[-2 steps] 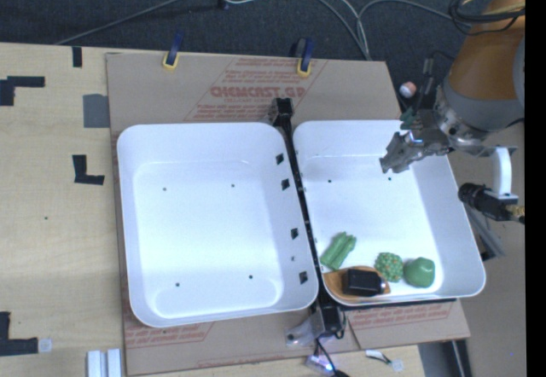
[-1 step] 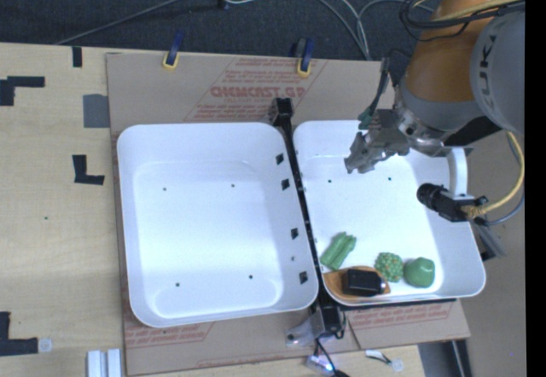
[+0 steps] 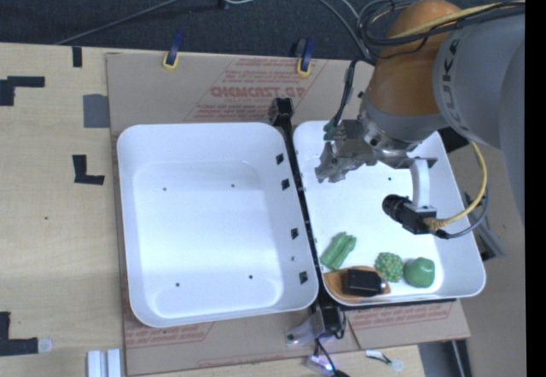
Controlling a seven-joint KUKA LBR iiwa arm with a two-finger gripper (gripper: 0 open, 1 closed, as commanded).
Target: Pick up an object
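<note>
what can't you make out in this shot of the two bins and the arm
- Grey two-finger gripper, camera view: small and blurred, so its finger state is unreadable.
- Right white shallow bin: its upper right part is hidden by the arm.
- Black block on the tan wooden piece: too small and dark to identify.
- Bumpy green round object beside the smooth green one: too small to name.

We count two white bins: the left bin [image 3: 205, 222] and the right bin [image 3: 444, 277]. In the right bin we see three green objects: a long one [image 3: 339, 249], a bumpy one [image 3: 390, 264] and a smooth one [image 3: 419, 271]. We also count one black object [image 3: 363, 282] on one orange-brown piece [image 3: 337, 284].
</note>
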